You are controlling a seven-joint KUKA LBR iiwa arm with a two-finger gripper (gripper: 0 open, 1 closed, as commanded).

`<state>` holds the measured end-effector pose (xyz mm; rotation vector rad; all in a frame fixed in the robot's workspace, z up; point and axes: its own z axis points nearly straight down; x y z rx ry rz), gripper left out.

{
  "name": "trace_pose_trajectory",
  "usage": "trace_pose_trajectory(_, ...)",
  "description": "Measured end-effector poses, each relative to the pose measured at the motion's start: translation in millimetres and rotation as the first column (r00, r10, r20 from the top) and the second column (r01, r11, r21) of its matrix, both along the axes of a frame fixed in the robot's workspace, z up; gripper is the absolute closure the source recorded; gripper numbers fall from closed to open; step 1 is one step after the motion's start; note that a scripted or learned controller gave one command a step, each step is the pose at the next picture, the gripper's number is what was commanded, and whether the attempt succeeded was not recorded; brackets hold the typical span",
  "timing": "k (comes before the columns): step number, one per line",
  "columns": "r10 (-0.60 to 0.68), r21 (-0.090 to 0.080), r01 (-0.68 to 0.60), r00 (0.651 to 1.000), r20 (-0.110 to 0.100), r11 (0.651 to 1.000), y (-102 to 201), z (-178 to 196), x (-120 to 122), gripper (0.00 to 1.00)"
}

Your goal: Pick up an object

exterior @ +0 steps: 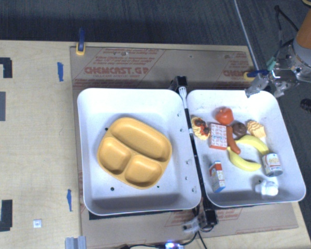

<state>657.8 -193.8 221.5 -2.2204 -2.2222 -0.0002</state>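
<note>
Pale wooden bench, brown board beneath two shallow white bins.

Left bin: one yellow three-compartment tray, lying at a slant.

Right bin: red tomato-like piece; small printed box just below it; banana curving around a red-brown sausage; dark round piece; pastry-like item near the dividing wall; small carton lying apart toward the front; labelled can; white object in the front right corner.

Gripper: over the right bin's far rim, apart from all items, nothing held; finger spread possibly narrow, but too blurred to tell.
</note>
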Motion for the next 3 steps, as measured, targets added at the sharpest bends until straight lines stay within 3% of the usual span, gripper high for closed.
trace_pose_trajectory(1,-0.002,-0.003,0.002,1.0,0.009,1.0,58.7,-124.0,-56.2,0.0)
trace_pose_trajectory(2,-0.003,-0.01,0.003,1.0,0.018,1.0,55.9,-111.1,-54.3,1.0)
trace_pose_trajectory(3,0.001,0.0,-0.001,1.0,0.002,1.0,146.0,-36.3,-85.8,1.0)
